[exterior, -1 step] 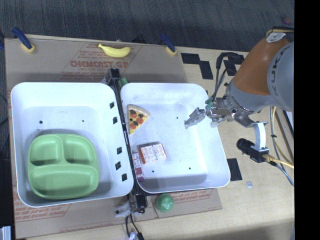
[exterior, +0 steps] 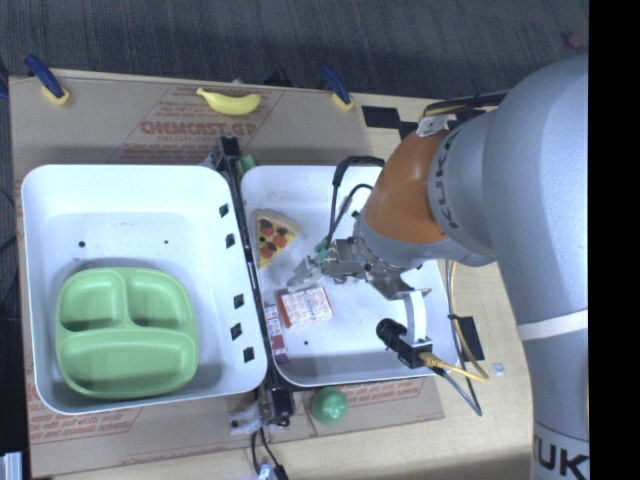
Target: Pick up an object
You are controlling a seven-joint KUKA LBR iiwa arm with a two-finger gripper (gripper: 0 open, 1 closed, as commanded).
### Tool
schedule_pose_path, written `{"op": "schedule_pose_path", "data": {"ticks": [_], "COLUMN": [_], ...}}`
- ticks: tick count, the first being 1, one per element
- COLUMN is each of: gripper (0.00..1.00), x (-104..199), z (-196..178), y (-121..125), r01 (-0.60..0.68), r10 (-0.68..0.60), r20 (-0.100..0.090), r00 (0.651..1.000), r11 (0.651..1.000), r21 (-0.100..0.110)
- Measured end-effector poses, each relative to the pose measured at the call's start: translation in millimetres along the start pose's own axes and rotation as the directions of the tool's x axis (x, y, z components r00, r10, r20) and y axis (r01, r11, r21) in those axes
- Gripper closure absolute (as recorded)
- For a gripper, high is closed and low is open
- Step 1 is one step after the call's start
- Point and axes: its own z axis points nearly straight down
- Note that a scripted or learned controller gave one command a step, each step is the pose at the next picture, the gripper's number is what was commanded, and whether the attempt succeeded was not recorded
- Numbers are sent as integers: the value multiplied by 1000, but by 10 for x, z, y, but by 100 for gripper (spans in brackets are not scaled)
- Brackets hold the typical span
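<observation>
My gripper (exterior: 312,265) hangs low in the right bin (exterior: 340,368), at its middle, just above a small orange and white box (exterior: 306,307). A toy pizza slice (exterior: 272,236) lies to the gripper's upper left, near the bin's left wall. A thin pink item (exterior: 273,330) rests against that wall below the slice. The grey arm with its orange band (exterior: 405,198) covers the bin's right half. Nothing shows between the fingers.
The left bin (exterior: 60,193) holds a green divided plate (exterior: 125,330). A yellow banana (exterior: 229,100) lies on the cardboard behind the bins. A green ball (exterior: 328,404) sits in front of the right bin. Blue clamps (exterior: 47,80) hold the cardboard's back edge.
</observation>
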Motion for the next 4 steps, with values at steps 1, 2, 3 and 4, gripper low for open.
{"op": "schedule_pose_path", "data": {"ticks": [1,2,3,4], "gripper": [100,100,0,0], "x": [-12,-472,-465,-1056], "z": [-109,-734,-729,158], "y": [10,-396,-395,-10], "r01": [3,-5,-4,-4], "r10": [-3,5,4,4], "r20": [2,2,2,1], "r00": [1000,1000,1000,1000], "r11": [1000,1000,1000,1000], "r21": [-1,-5,-4,0]}}
